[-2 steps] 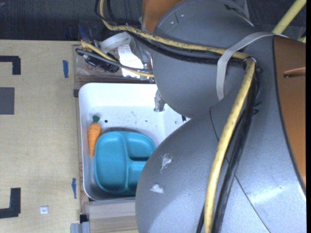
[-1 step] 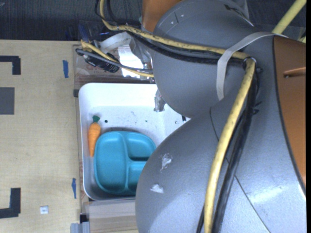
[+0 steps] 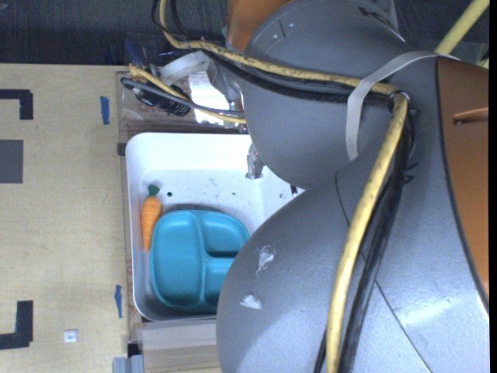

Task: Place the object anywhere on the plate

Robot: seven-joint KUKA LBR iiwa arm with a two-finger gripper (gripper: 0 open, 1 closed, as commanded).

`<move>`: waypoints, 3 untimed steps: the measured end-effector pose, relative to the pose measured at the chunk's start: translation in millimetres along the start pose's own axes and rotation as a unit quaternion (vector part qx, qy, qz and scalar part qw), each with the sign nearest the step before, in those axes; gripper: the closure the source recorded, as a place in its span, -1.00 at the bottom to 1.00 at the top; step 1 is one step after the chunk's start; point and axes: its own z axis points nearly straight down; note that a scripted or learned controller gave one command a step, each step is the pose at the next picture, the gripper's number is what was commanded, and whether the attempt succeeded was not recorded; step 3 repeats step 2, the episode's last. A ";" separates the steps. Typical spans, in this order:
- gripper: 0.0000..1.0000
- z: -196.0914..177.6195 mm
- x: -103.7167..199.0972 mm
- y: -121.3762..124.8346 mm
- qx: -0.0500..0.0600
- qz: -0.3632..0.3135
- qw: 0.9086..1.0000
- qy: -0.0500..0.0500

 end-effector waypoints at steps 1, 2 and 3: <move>-1.00 -1.9 5.4 -4.2 0.000 -0.050 0.999 0.000; -1.00 -1.7 5.4 -3.9 0.000 -0.050 0.999 0.000; -1.00 -1.7 5.4 -3.9 0.000 -0.050 0.999 0.000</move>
